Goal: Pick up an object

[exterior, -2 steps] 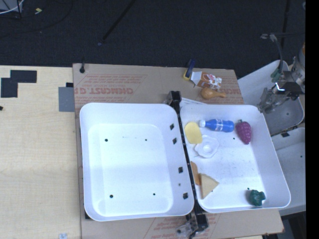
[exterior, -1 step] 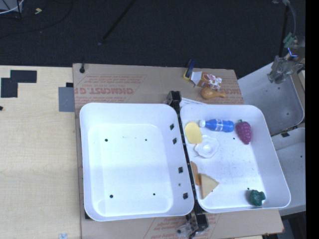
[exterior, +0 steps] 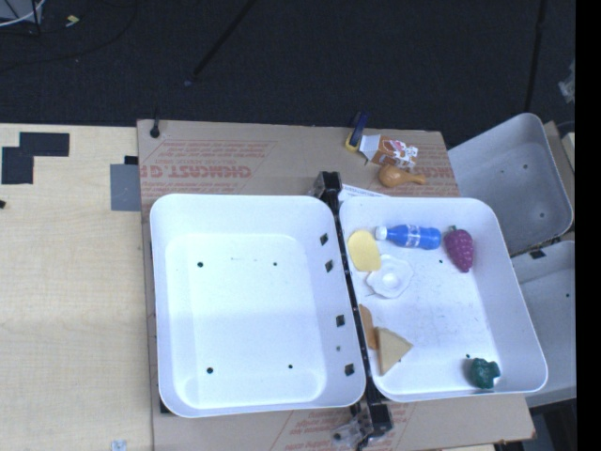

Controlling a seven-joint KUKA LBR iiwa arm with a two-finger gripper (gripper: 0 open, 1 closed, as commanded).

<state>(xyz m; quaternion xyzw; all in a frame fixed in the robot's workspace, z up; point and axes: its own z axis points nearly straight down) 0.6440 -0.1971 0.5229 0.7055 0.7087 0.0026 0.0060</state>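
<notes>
Objects are lying in the right bin [exterior: 507, 252], bottle [exterior: 411, 237], grapes [exterior: 459, 249] and egg [exterior: 389, 279] crowding at centre-right, risking a jostled miss; pincer's state I cannot tell.

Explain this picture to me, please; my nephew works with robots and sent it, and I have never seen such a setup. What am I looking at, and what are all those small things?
This is one camera fixed above a workbench, looking down at a slant. On a brown board sit two shallow white bins, side by side: the left bin and the right bin. A robot arm is meant to reach in from the picture's right and pick an object up.

The right bin holds the toys to choose from: a blue bottle, a purple grape bunch, a yellow piece, a white fried egg, a tan wedge and a dark green object. Behind the bins, on the board, lie an orange toy and a small packet. Every item rests in place.
</notes>
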